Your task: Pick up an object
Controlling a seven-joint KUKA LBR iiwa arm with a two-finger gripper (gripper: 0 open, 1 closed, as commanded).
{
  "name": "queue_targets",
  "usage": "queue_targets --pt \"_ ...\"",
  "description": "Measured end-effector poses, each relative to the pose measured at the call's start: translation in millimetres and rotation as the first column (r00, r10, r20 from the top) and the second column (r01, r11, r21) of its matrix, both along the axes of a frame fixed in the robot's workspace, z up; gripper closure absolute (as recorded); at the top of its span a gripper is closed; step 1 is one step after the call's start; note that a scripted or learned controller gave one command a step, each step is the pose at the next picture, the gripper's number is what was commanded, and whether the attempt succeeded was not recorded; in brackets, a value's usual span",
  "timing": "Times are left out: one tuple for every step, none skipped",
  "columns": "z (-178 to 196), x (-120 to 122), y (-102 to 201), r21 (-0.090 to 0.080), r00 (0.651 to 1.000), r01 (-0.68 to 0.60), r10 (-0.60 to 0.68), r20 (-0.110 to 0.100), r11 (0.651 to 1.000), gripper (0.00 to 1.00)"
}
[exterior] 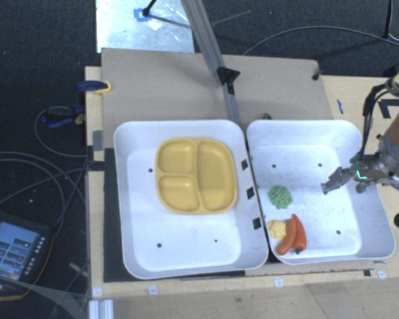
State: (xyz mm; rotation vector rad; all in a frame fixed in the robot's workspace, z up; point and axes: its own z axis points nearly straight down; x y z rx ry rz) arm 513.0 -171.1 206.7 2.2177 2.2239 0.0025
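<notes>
- Lying in the right bin [346,133], toward its front-left corner: three small items clustered together.
- Green bumpy item [279,195], broccoli-like, sits a bit back from the other two, near the bin's left wall, apart from them.
- Orange-red carrot-like piece [294,234] lies lengthwise toward the bin's front edge; a second reddish piece seems pressed against it, hard to separate.
- Small yellow item [276,228] touching the carrot's left side, just beside the left wall.
- Hand [346,179] is over the right side of the right bin, well apart from all three items, to their right and a bit further back.
- Fingers look spread, one dark finger [332,181] pointing left toward bin centre, the other near the right wall; nothing between them. Small green light on the hand body.
- Arm [396,151] comes in from the table's right edge, grey, with cables looped above the wrist.
- Left bin [186,244] holds a yellow divided plate [196,175], three compartments, sitting toward the bin's back half, slightly nearer its right wall.
- Both bins sit side by side, walls touching, near the table's front edge.
- Table [159,85] bare brown board behind the bins; grey pole [206,38] slants across the back edge down to between the bins.
- Off the table's left edge: floor cables, blue clamps [93,86], a pendant with screen [12,247] at the front-left.
</notes>
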Motion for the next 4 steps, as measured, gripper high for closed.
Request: queue_targets --pt "-61.4 4.9 -0.2 0.000 1.000 0.002 -0.002 -0.005 1.000 0.00" --pt "-113.9 4.3 0.2 0.001 1.000 0.002 -0.002 -0.005 1.000 0.00" --pt "-100.2 6.4 -0.2 -0.001 1.000 0.003 -0.003 0.002 1.000 1.00" --pt "-39.9 17.0 -0.5 -0.003 1.000 -0.004 0.004 0.006 1.000 1.00"
